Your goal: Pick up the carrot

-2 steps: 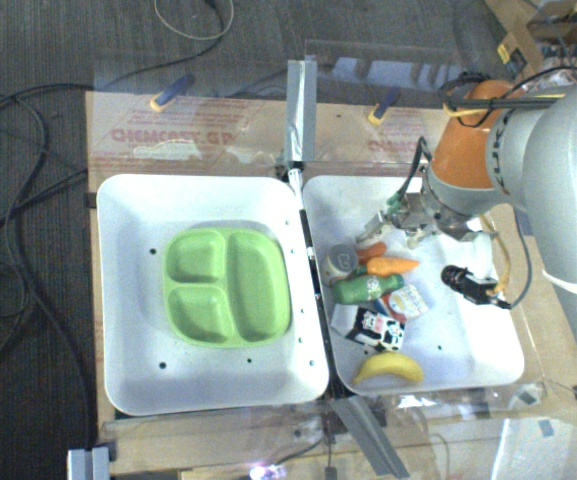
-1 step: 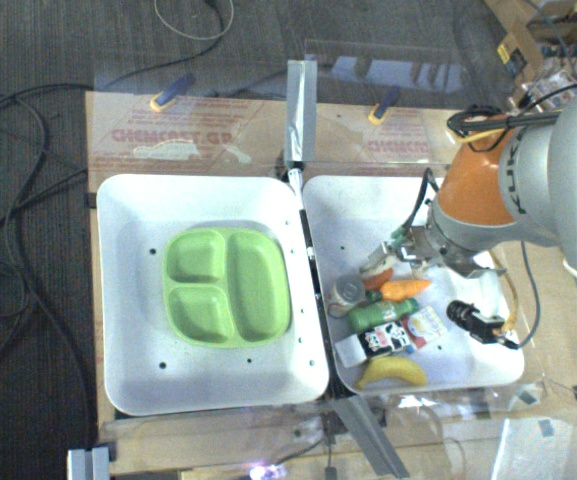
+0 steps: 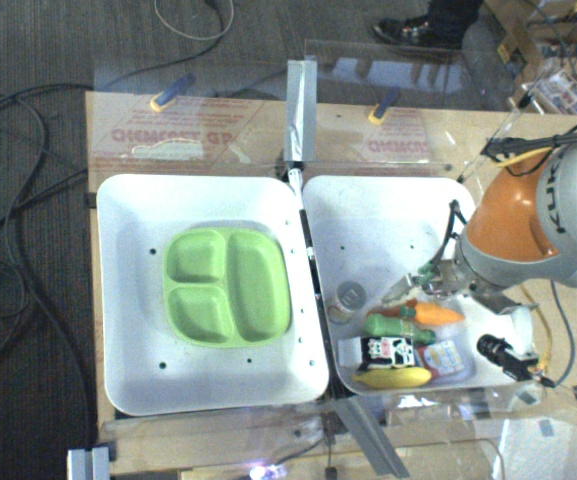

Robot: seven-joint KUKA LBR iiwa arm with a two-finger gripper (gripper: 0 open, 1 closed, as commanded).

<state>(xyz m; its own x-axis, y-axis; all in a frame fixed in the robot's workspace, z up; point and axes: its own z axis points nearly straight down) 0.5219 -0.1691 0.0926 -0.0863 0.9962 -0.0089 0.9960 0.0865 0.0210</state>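
Gripper [image 3: 430, 280] is down low in the right bin [image 3: 388, 208], hanging just above the heap of toys at the near end — whether it is spread or closed I cannot tell, since the wrist hides that part from this high camera.

And there's the carrot [image 3: 436, 315], orange with a green top, lying flat on the bin floor just on the near side of the tool, right beside it and possibly touching. Nothing says it's been lifted; I judge the pick as not yet made. Around it sit a green vegetable [image 3: 396, 326], a black-and-white carton [image 3: 386, 350], a yellow banana [image 3: 393, 377] and a small grey round piece [image 3: 351, 294] (a crowded corner).

Over to the left bin [image 3: 128, 208] — a green divided plate [image 3: 228, 286], well apart from the action.

What's left, by my reckoning: the grasp itself, then the lift.
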